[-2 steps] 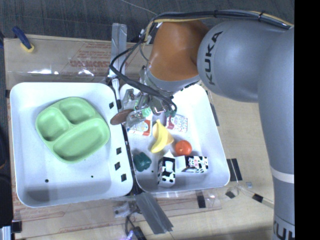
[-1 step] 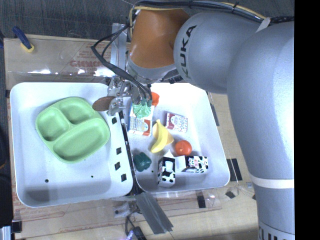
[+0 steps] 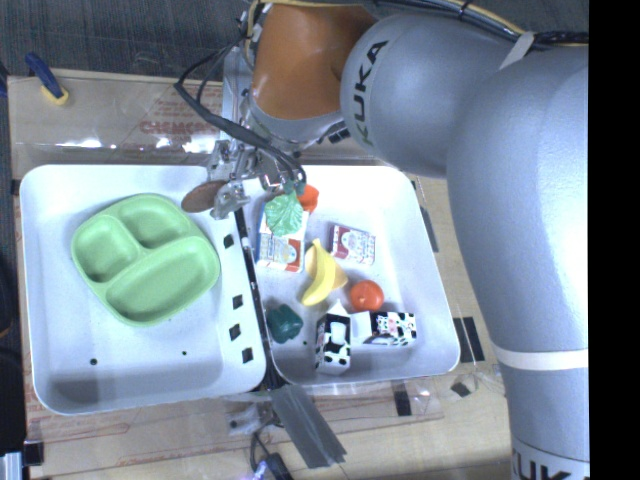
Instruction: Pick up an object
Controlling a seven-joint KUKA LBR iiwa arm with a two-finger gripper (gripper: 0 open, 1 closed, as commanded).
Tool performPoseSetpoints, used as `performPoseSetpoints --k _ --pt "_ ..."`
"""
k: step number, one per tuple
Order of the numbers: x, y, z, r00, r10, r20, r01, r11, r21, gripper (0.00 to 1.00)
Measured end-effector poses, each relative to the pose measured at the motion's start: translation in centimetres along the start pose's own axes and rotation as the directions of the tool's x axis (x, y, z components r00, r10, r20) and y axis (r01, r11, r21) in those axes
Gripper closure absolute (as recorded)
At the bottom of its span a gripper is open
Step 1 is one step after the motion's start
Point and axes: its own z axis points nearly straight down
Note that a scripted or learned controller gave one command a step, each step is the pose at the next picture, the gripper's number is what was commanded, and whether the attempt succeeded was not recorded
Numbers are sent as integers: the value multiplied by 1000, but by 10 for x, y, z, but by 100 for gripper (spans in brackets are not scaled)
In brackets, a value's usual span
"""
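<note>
My gripper [image 3: 236,186] hangs over the divider between the two bins, near their back edge. A small brown object [image 3: 203,197] juts out to the left right beside the gripper's tip, over the left bin [image 3: 60,368]; I cannot tell whether it is gripped. Just right of the gripper, in the right bin [image 3: 425,268], lie a green leafy piece [image 3: 285,212] with a red bit [image 3: 308,197], a milk carton [image 3: 280,250], a banana [image 3: 320,274], a small red-and-white carton [image 3: 353,243], a red tomato [image 3: 366,294] and a dark green pepper [image 3: 284,321].
A green divided plate [image 3: 148,256] fills much of the left bin. Two cow-patterned cartons [image 3: 335,343] [image 3: 386,328] stand at the right bin's front. The arm's grey bulk covers the right side. A blue-and-yellow tool [image 3: 45,78] lies at the back left.
</note>
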Motion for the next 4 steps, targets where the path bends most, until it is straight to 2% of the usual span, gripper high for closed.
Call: performPoseSetpoints --k 1,2,3,4 --pt "13 -76 0 995 95 -3 -95 995 2 100" --pt "24 -147 -29 1000 27 0 -27 1000 3 100" --pt "20 -124 -58 958 286 0 -286 958 1 100" --pt "67 -53 3 989 149 -8 -149 989 -1 100"
